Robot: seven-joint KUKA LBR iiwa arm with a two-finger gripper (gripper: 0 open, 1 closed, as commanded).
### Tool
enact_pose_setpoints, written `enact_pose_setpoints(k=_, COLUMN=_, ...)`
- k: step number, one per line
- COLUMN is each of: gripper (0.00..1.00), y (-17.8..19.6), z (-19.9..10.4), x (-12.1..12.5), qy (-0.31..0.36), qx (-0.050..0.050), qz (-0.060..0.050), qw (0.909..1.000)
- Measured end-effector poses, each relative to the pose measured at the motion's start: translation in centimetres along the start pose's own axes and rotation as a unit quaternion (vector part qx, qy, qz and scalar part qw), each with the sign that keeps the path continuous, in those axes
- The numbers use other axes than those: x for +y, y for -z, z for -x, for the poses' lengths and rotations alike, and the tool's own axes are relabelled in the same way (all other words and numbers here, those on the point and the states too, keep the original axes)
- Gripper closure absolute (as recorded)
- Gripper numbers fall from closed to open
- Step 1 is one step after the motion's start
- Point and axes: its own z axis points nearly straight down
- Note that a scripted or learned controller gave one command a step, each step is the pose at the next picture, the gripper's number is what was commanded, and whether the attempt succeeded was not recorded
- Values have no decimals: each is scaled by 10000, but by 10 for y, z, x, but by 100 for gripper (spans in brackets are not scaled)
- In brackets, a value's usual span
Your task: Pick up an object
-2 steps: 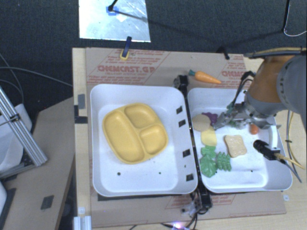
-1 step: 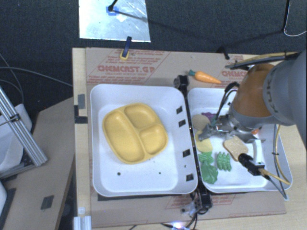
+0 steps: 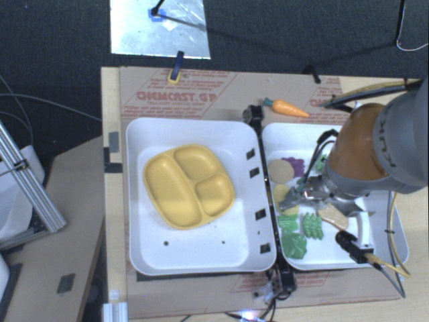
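Over the right bin (image 3: 385, 263), the gripper (image 3: 299, 196) hovered among green toys (image 3: 295, 237), its grip state unreadable; left bin (image 3: 194, 257) held 1 yellow tray (image 3: 189, 185), with roomy margins.

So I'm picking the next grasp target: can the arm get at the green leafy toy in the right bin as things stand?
Probably yes. The green leafy toy lies uncovered near the right bin's front-left corner, just below the gripper. The bin wall beside it could crowd the approach.

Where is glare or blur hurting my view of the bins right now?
Camera view: glare washes out the foil sheet beyond the bench; the left bin is bright but readable, yellow tray crisp; the gripper and small green toys in the right bin look soft, shadowed by the arm.
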Motion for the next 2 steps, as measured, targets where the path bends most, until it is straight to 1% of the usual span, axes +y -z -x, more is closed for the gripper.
enact_pose_setpoints(k=1, gripper=100, y=11, z=1, x=2, qy=0, qx=-5, qz=25, qw=10000)
enact_pose_setpoints(k=2, gripper=100, y=100, z=-67, x=-40, qy=46, qx=13, qz=37, qw=10000)
